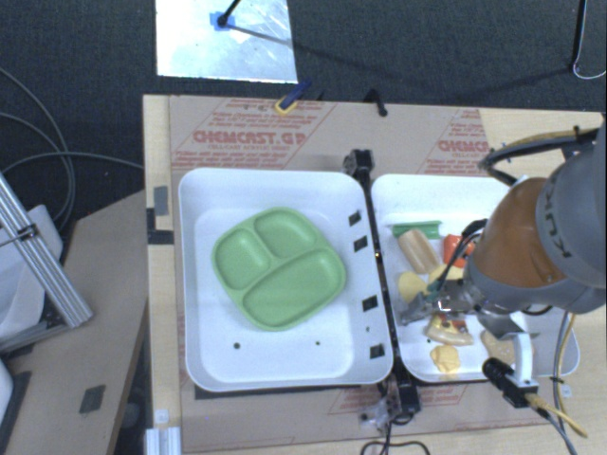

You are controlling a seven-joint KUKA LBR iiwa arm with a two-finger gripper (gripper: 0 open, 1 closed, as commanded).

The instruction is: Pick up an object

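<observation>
Camera view, looking down at a slant. Two white bins sit side by side on a cardboard-covered bench. Left bin (204, 282) holds a green divided plate (278, 268), lying flat near its centre. Right bin (398, 197) holds a loose cluster of small toy food pieces: a green strip (417, 227), a tan sausage-shaped piece (417, 250), a red-orange piece (452, 246), a yellow piece (412, 285), a pale slice with dark specks (446, 330), a small yellow lump (443, 356).

Arm (545, 245) reaches in from the right and covers much of the right bin. Gripper (424, 304) is low over the cluster, just beside the yellow piece and the speckled slice. Cannot tell its state from here; nothing is plainly seen held.

Handling, as a judgement: pieces look like light, stiff moulded plastic, smooth and likely slippery, not fragile. Rounded ones may roll or squirt out of a pinch. Sausage-shaped piece probably best taken across its narrow middle; flat slice is harder, lying close to the floor.

Surface: bin floor is smooth, white, shallow-walled; pieces may slide when nudged. Crowding near the gripper risks touching neighbours.

Room: dark carpet around the bench, cables on the floor, a shiny square sheet (226, 25) beyond the bench.
</observation>
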